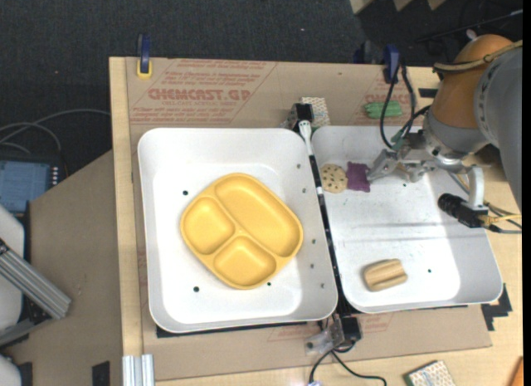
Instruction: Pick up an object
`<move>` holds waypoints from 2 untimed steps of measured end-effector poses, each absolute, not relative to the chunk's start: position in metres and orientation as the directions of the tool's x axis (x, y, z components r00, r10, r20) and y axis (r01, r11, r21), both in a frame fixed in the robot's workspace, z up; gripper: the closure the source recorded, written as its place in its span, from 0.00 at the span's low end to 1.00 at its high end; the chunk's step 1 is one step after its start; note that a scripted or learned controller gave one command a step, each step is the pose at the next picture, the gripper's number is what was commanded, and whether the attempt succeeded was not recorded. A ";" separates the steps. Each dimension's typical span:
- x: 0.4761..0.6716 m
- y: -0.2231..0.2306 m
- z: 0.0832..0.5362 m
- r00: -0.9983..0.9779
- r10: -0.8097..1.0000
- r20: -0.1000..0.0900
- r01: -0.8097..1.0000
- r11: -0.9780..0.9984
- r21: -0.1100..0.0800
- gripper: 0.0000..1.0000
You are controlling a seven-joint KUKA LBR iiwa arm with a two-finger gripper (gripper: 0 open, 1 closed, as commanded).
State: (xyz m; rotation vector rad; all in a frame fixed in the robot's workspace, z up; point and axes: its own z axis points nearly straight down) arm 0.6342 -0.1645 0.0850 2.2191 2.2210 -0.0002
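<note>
Tool (pixel 397 164) over the right bin (pixel 465 293), grip state indiscernible
Purple block (pixel 358 176) lies just left of it; cookie (pixel 334 178) beyond

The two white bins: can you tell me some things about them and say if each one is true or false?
1. The yellow tray lies in the left bin. True.
2. The yellow tray has three compartments. True.
3. The cookie is in the left bin. False: it lies in the right bin, near its upper left corner.
4. The purple piece lies right beside the cookie. True.
5. The tan block sits inside the yellow tray. False: it lies in the right bin, near the front edge.
6. The gripper is over the left bin. False: it is over the right bin's upper part.
</note>
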 end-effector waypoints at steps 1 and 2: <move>0.663 -0.143 0.084 0.004 1.000 -0.002 1.000 -0.004 -0.019 0.00; 0.667 -0.201 0.123 0.003 1.000 -0.004 1.000 -0.003 0.005 0.00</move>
